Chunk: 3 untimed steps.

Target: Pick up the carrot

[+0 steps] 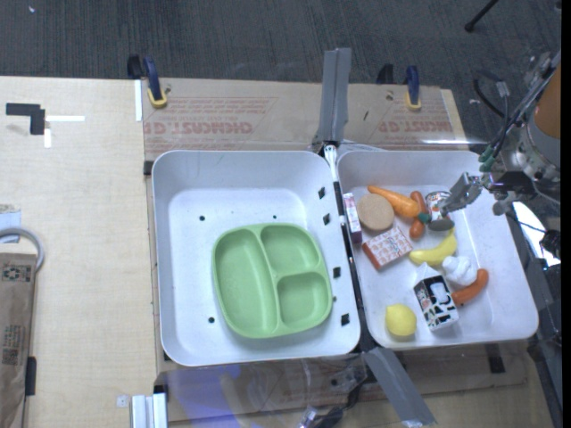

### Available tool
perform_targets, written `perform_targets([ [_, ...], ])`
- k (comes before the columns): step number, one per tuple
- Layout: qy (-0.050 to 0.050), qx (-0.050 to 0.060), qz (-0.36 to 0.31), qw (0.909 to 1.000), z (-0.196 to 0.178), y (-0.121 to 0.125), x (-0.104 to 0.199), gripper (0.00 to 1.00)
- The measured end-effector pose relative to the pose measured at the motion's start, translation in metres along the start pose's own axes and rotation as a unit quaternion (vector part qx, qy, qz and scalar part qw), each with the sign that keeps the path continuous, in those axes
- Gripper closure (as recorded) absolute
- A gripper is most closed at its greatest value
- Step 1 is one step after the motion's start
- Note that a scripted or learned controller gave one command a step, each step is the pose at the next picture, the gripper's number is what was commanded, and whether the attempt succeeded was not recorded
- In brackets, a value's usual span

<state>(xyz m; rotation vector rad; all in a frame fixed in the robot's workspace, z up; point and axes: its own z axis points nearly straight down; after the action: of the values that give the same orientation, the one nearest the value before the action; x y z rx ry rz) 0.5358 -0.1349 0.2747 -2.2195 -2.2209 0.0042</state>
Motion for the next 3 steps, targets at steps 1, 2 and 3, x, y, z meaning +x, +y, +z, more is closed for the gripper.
perform_targets([
  [1, 0.000, 0.000, -0.104, 0.9946, 0.085, 0.047, 0.024, 0.00],
  [2, -0.002, -0.006, -0.226, 0.9741, 0.168, 0.097, 0.009, 0.00],
  [3, -0.002, -0.006, -0.223, 0.9747, 0.159, 0.097, 0.007, 1.00],
])
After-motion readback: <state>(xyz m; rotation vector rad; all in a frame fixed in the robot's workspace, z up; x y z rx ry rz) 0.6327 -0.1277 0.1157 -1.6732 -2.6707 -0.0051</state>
